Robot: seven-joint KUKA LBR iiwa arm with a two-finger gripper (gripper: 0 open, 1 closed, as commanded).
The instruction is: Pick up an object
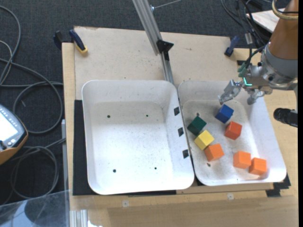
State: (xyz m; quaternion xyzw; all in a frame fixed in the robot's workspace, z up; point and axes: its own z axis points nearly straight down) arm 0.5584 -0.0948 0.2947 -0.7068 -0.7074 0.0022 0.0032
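Observation:
The right bin (270,141) holds several small cubes. A blue cube (224,113) lies near its back, with a red-orange cube (233,130) just right of it. A dark green cube (196,125), a yellow cube (204,139) and an orange cube (214,152) run down the middle. Two more orange cubes (242,159) (258,166) lie at the front right. My gripper (240,94) hangs over the back of this bin, above the blue cube. It is open, its fingers spread wide with nothing between them.
The left bin (94,126) stands beside the right one. A slanted metal pole (149,22) rises from a mount behind the two bins. Blue clamps (78,40) (231,46) grip the bench's back edge. Cables lie on the floor at left.

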